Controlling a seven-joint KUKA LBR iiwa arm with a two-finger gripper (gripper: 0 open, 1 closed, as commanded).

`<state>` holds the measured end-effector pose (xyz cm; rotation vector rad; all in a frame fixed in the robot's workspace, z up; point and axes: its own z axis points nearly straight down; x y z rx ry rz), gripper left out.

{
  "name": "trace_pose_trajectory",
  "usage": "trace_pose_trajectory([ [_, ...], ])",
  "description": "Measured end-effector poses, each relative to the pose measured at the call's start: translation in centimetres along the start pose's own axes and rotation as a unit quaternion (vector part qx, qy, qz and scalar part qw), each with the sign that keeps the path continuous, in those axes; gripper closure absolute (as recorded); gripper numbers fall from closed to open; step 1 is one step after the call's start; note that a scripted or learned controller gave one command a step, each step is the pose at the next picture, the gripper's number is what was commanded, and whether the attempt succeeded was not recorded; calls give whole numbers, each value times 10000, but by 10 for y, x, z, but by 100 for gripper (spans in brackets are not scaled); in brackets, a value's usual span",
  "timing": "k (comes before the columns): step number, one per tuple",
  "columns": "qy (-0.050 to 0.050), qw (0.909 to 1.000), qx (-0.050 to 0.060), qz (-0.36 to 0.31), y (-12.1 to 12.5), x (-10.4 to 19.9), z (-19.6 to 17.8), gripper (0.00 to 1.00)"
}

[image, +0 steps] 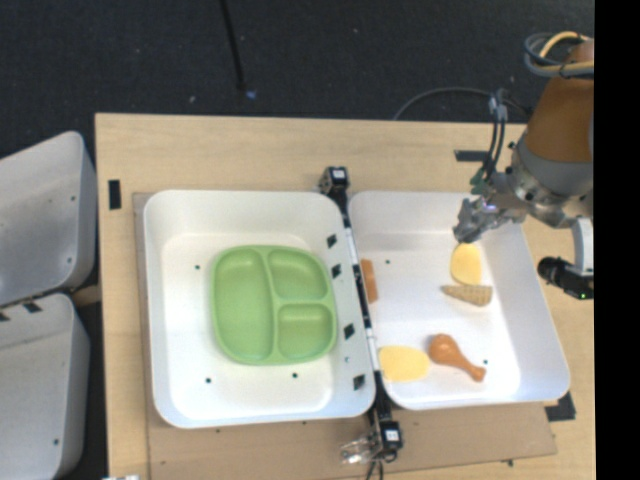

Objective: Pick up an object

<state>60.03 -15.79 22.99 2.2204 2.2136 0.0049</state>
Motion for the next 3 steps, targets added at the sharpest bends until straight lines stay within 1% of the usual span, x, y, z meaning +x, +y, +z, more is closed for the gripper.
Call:
trace_pose_trajectory([
  [1, 3, 10000, 9, -37, 1, -2, -37, 100],
  [2, 12, 10000, 32, -43, -21, 55, -36, 100],
  [3, 13, 10000, 35, -46, -29, 112, -32, 100],
])
